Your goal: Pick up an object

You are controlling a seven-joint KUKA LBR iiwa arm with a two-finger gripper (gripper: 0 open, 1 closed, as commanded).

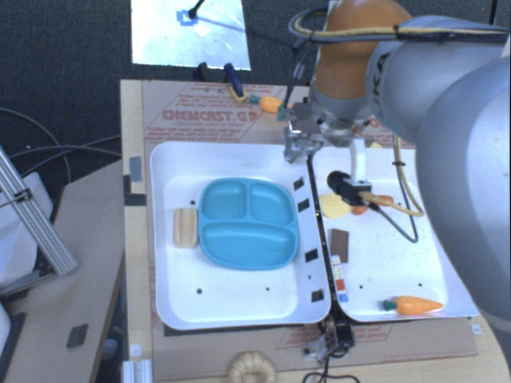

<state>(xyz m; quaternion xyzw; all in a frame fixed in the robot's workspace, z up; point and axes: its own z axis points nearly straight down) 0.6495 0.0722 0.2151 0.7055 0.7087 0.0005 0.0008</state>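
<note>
My gripper (296, 147) hangs over the far end of the divider between the two bins, below the orange band of the arm. In the right bin (415, 254) lie a flat yellow piece (333, 207), a brown block (338, 241), a narrow striped strip (341, 282) and an orange carrot (412, 305) at the near right corner. The left bin (172, 286) holds a blue divided plate (247, 223) and a tan block (185, 227) to its left. Nothing shows in the gripper's grasp.
The arm's large grey body covers the right bin's far right side. Behind the bins, on the cardboard, lie a small orange piece (271, 103) and a blue clamp (232, 78). A pale rope ring (251, 367) lies in front of the bins.
</note>
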